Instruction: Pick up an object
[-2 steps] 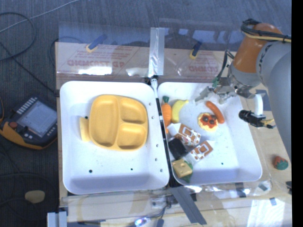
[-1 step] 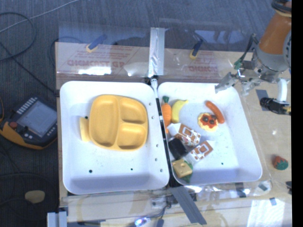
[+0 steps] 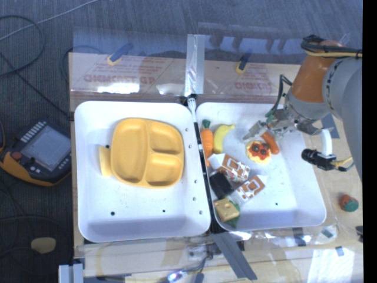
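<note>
Claw [image 3: 263, 131] over right bin [image 3: 294, 208]; toys inside.

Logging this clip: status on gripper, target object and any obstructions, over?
Gripper low in right bin, finger state unclear. Just above pizza toy, nothing seen held. Banana, carrot and pretzels crowd the left side.

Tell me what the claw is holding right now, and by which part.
It cannot be told. The claw sits low in the right bin, right above the small pizza toy, but the view does not show anything between its fingers.
</note>
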